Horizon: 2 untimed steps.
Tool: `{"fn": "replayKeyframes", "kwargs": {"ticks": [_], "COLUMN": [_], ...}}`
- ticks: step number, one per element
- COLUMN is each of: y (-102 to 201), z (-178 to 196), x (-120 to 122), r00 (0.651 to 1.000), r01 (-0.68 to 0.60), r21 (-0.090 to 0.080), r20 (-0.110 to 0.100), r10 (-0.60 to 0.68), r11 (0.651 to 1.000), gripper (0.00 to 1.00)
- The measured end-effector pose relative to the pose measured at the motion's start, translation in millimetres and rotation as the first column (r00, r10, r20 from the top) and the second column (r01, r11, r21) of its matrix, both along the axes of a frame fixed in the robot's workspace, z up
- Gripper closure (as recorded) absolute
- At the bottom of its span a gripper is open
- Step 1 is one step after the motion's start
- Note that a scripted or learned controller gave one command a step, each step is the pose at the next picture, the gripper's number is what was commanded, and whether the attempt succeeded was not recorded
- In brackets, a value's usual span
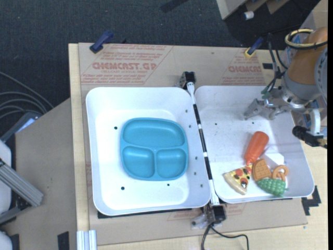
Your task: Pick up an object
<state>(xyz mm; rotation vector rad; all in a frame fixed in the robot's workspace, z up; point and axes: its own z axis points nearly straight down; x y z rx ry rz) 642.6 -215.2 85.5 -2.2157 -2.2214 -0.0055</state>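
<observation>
The gripper [256, 110] hovers open and empty over the right bin [223, 139]; the toy carrot [256, 146] lies apart, nearer the camera.

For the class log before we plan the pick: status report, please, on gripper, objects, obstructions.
Gripper over right bin, far end, nothing between its fingers. Carrot, pizza slice and other toy food clustered at near corner. Blue tray in left bin. Path unobstructed.
</observation>
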Motion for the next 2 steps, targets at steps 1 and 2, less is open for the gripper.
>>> {"fn": "replayKeyframes", "kwargs": {"ticks": [1,2], "y": [57,57], "z": [-1,10], "x": [24,25], "r00": [1.000,1.000], "r01": [0.001,0.000], "r21": [-0.005,-0.008], "r20": [0.003,0.005], "r10": [-0.001,0.000], "r11": [1.000,1.000], "gripper": [0.00,1.00]}}
